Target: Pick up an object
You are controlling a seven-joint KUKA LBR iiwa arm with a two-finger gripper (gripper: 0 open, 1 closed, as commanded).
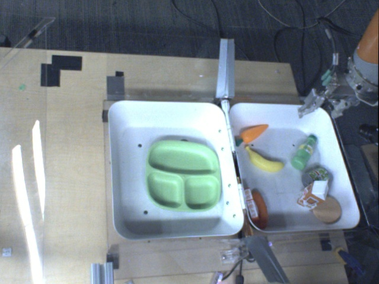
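The right bin (340, 152) holds several objects: an orange carrot (254, 132), a yellow banana (265, 161), a small green bottle (304, 151), a green-grey can (317, 174), a white and orange carton (312, 195), a tan round disc (327, 210) and a dark red bottle (256, 207) lying at the front left. My gripper (312, 103) hangs over the bin's back right corner, above and apart from all of them. Nothing is seen in its grasp.
The left bin (121, 158) holds a green divided tray (183, 175). A metal bar (226, 70) runs back from the wall between the bins. Black cables lie on the dark floor behind the bench.
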